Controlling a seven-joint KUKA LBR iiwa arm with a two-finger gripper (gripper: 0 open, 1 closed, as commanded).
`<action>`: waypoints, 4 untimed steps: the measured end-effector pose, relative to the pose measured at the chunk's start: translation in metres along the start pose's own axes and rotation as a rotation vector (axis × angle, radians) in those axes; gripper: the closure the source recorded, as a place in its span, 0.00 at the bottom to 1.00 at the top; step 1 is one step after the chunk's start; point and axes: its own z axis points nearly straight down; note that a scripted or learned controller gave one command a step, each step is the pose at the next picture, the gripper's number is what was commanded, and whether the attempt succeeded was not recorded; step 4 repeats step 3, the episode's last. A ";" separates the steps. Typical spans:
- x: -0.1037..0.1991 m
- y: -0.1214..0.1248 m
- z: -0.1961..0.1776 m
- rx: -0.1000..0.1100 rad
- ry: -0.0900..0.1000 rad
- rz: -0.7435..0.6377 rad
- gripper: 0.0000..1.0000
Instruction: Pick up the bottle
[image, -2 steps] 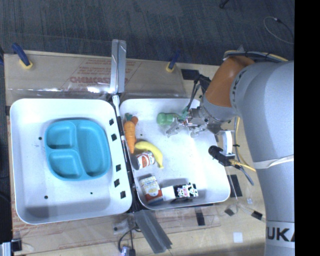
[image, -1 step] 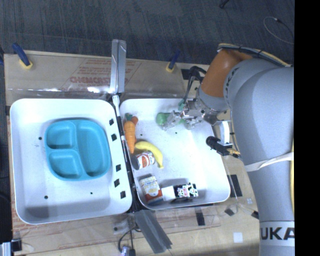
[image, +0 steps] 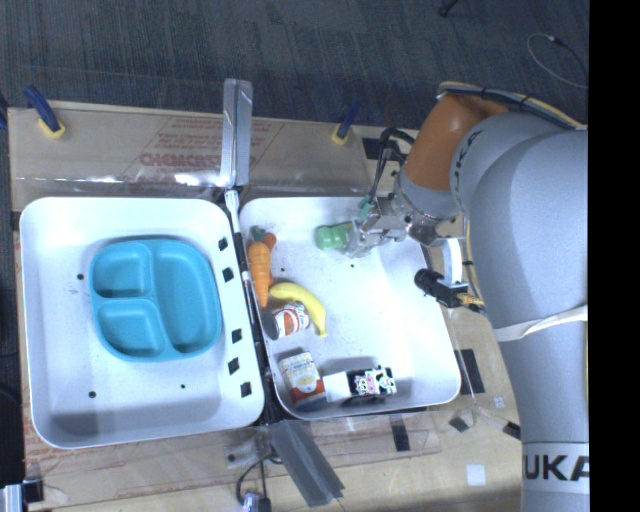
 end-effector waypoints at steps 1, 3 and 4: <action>0.000 0.000 0.000 0.000 0.000 0.000 0.00; 0.000 0.000 0.000 0.000 0.000 0.000 0.00; 0.000 0.000 0.000 0.000 0.000 0.000 0.00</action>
